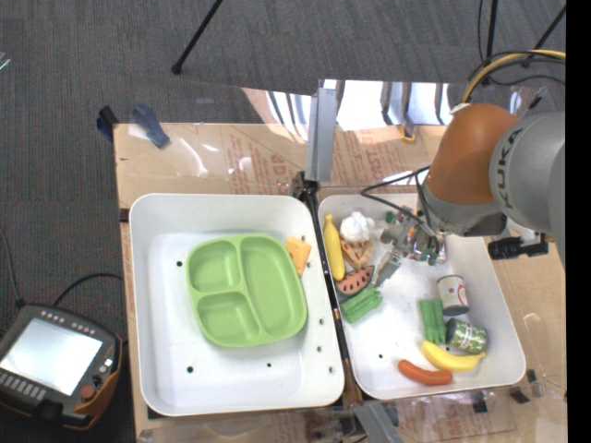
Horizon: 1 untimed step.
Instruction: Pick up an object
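Arm (489, 169) enters from 3 o'clock, orange band above the wrist, and hangs over the upper part of the right bin (503, 335); pincer (388, 268) sits low in that bin, pointing toward 7 o'clock; fingers are thin and blurred against the white floor, so I cannot tell whether they are wide or narrow; nothing is visibly between them.

Right bin contents: yellow corn-like piece (332, 245) upright along the 9 o'clock wall; white crumpled item (356, 225) at about 11 o'clock; waffle-like brown piece (355, 250) just below it; watermelon slice (355, 280) and green pod (362, 304) just beside the pincer tip, toward 7 o'clock; small can (452, 294) at 3 o'clock; green block (431, 319) beside it; green tin (466, 337) lying on its side, touching the banana (450, 356) near 5 o'clock; red sausage (425, 371) at 6 o'clock.

Left bin (157, 358): green divided plate (246, 289) near centre; orange cheese wedge (298, 250) at its 2 o'clock edge.

Both bins rest on the table (185, 160); handheld pendant (55, 363) on the floor at 8 o'clock.
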{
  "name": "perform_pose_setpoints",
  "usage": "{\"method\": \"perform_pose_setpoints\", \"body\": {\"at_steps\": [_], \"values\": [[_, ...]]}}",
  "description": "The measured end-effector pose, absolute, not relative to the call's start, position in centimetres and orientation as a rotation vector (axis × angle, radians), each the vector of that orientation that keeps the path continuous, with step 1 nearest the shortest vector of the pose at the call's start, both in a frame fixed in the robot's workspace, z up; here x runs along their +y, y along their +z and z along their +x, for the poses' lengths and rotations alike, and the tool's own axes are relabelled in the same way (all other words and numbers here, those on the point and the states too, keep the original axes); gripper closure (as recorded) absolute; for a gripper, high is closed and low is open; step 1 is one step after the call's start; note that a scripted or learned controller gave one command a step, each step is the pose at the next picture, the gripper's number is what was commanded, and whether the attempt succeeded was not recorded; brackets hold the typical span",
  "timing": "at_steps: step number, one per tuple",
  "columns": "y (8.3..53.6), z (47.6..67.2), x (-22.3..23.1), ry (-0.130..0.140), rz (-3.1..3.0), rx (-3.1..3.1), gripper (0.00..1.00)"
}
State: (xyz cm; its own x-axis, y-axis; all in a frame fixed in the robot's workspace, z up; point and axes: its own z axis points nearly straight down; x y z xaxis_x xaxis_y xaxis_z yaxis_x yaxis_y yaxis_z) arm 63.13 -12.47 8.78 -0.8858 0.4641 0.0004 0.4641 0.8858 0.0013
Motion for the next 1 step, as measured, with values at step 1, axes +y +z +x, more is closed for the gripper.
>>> {"method": "perform_pose_setpoints", "body": {"at_steps": [1], "values": [[8.8,57.01,-21.74,0.002,-0.727,-3.058,0.0]]}}
